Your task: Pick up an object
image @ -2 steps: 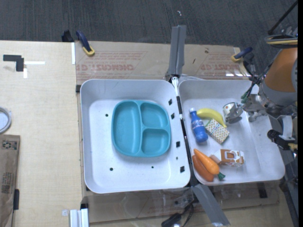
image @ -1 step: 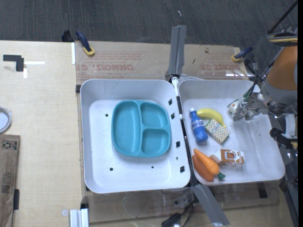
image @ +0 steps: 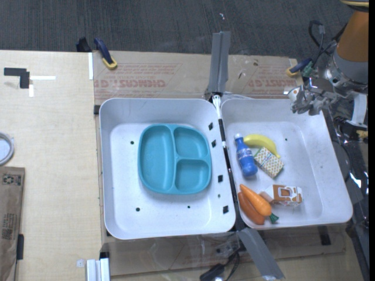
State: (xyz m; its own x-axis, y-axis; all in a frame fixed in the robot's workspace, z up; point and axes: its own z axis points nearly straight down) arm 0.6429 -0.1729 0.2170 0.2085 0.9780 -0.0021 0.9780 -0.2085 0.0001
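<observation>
The right bin (image: 319, 157) holds several small items: a blue bottle (image: 246, 156), a yellow banana (image: 261, 140), a tan patterned block (image: 270, 162), an orange carrot (image: 255, 204) and a small orange-and-white carton (image: 287, 195). They cluster in the bin's left half. My gripper (image: 306, 101) hangs over the bin's far right corner, well apart from all of them. Nothing shows in its grasp. The arm's orange band (image: 358, 37) is at the top right.
The left bin (image: 114, 168) carries a teal divided plate (image: 174, 158). A grey divider post (image: 220, 63) rises between the bins at the back. Clamps sit on the cardboard behind. Cables (image: 345, 133) run along the right bin's right wall.
</observation>
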